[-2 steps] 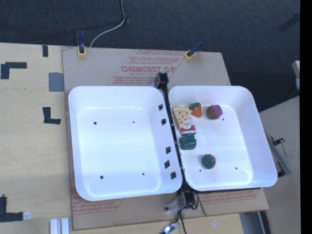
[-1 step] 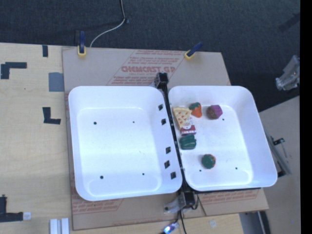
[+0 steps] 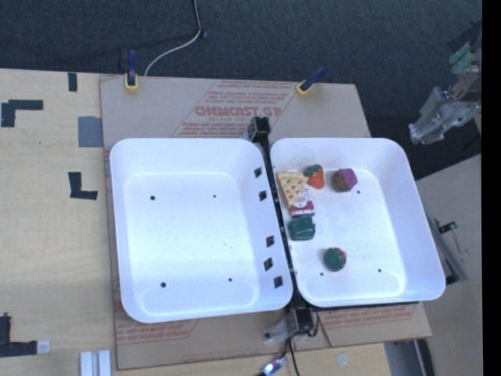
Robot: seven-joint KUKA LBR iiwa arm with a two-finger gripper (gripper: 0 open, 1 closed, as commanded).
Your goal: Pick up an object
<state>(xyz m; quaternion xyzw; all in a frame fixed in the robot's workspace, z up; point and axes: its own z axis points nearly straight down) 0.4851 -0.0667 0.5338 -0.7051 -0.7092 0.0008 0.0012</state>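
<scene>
My gripper (image 3: pixel 438 120) hangs off beyond the upper right corner of the right bin (image 3: pixel 391 233), well apart from anything to lift; whether it is spread or pressed together I cannot tell. Nothing has been picked. The candidates sit in the right bin's left half (a yellow wedge (image 3: pixel 292 185), an orange piece (image 3: pixel 315 177), a purple piece (image 3: pixel 344 180), a green block (image 3: pixel 301 228), a green ball (image 3: pixel 335 258)). Reach, descent and grasp all remain.

The gripper (image 3: pixel 438 120) sits at the upper right of the frame, a pale grey, blurred assembly angled down toward the lower left; its finger state is too indistinct to read
</scene>
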